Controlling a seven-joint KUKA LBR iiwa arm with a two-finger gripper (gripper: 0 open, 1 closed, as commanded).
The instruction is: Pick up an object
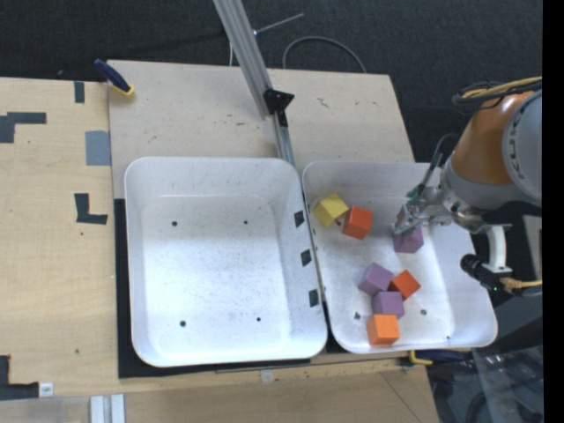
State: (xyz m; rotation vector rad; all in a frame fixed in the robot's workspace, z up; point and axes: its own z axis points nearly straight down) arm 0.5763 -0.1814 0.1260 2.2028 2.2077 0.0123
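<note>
Pincer (411, 223) is down in the right bin (458, 324), clenched on a purple cube (408, 240); orange cube (357, 222) sits nearby.

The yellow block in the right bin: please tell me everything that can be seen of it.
The yellow block is a small cube of one plain colour with a matt surface that looks like foam or painted wood. It sits slightly turned on the floor of the right bin, in the upper left part near the wall shared with the other bin. An orange block lies against its lower right side, apparently touching. The gripper is farther right, by a purple block, away from the yellow one.
</note>
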